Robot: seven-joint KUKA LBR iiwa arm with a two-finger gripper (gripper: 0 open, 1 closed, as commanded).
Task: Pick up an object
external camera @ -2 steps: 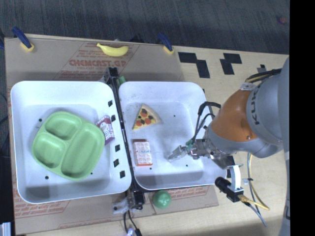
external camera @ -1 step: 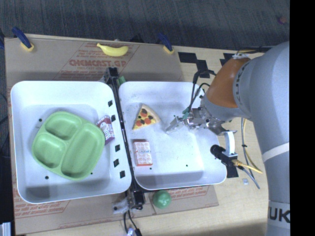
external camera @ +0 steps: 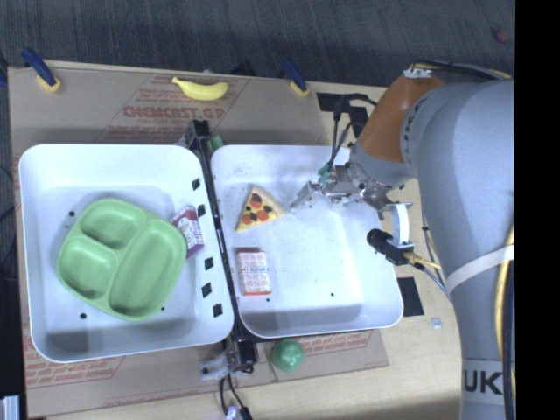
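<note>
In the right bin (external camera: pixel 376 309) a toy pizza slice (external camera: pixel 257 208) lies near the upper left. Below it a small pink-red box (external camera: pixel 253 271) lies flat. My gripper (external camera: pixel 311 192) hangs over the right bin's upper middle, just right of the pizza slice and apart from it, with nothing seen in it. The grey arm with its orange band comes in from the right. In the left bin (external camera: pixel 44 322) sit a green divided plate (external camera: pixel 121 256) and a dark red packet (external camera: pixel 188 228) by the plate's right rim.
A yellow toy banana (external camera: pixel 200 87) lies on the cardboard behind the bins. In front of the right bin, on the cardboard, rests a green ball (external camera: pixel 286 353). Black clips hold the seam between the bins. Cables hang beside the wrist (external camera: pixel 398 234).
</note>
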